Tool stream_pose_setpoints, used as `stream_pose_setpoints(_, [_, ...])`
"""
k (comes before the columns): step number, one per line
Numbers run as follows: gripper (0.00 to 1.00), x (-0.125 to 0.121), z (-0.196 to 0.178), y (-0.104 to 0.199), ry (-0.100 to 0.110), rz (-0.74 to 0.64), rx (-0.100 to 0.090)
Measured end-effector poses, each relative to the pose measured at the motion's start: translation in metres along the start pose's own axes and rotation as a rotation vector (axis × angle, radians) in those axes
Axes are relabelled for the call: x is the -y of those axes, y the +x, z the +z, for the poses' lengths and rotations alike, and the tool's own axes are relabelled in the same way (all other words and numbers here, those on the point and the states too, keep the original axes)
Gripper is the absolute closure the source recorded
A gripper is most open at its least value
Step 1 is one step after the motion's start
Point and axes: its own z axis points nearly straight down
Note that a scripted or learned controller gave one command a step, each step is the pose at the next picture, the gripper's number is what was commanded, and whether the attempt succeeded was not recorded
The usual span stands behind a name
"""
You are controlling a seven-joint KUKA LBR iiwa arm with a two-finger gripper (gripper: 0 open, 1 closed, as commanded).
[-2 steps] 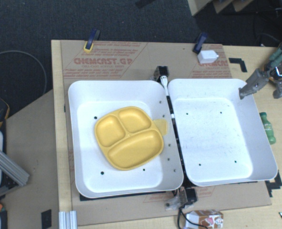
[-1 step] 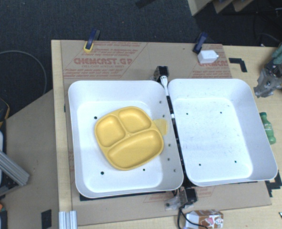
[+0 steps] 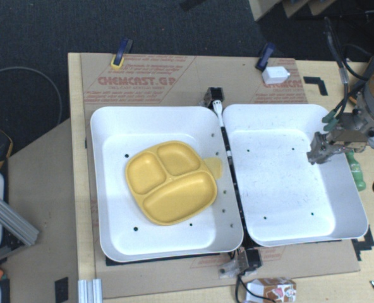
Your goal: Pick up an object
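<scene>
A yellow divided plate (image 3: pixel 171 182) with three compartments lies flat in the left bin (image 3: pixel 105 131), a little toward that bin's near side and close to the wall shared with the right bin (image 3: pixel 282 232). At the plate's right edge a small yellow tab or second piece (image 3: pixel 213 166) pokes out toward the divider between the bins (whether it belongs to the plate cannot be told).

The end effector (image 3: pixel 318 155) hangs over the right bin's far right part, well apart from the plate, with the whole width of the right bin's floor between them. Its dark fingertips point down toward the white floor, and whether it is released or clenched cannot be told from this angle; nothing is seen between the fingertips. Just right of the end effector, on the right bin's rim, lies a green marker-like object (image 3: pixel 355 170).

Both bins rest on a desk (image 3: pixel 174 74) covered with brown cardboard, and a small white block (image 3: pixel 275 75) sits beyond the right bin's far edge.
</scene>
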Motion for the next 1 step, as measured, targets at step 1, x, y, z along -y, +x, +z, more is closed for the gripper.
stream_pose_setpoints(1, [1.0,-0.0269,0.0298,0.1084,-0.007,-0.013,-0.002])
